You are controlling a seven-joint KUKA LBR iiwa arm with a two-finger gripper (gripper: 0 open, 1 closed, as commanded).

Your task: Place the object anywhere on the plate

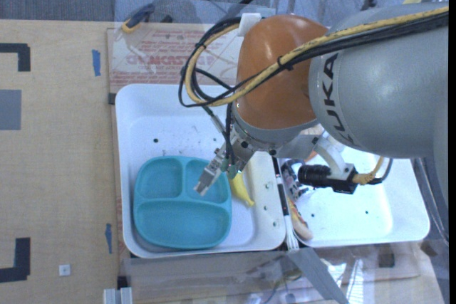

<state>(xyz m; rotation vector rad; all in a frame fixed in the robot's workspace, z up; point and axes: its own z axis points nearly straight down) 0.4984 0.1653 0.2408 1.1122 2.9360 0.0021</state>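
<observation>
Gripper [208, 180] sits low over the blue plate [182, 213], tip at the plate's upper right compartment. Fingers read as pressed together with nothing between them, though they're small and blurred, so that's tentative. Yellow object [242, 191] (banana-like) lies on the left bin [153, 121] floor just off the plate's right rim, beside the gripper, not on the plate. Right bin [370, 213] holds a small pale item [302, 226] near its left wall.

Grey arm [385, 75], wrist angled down-left.
</observation>
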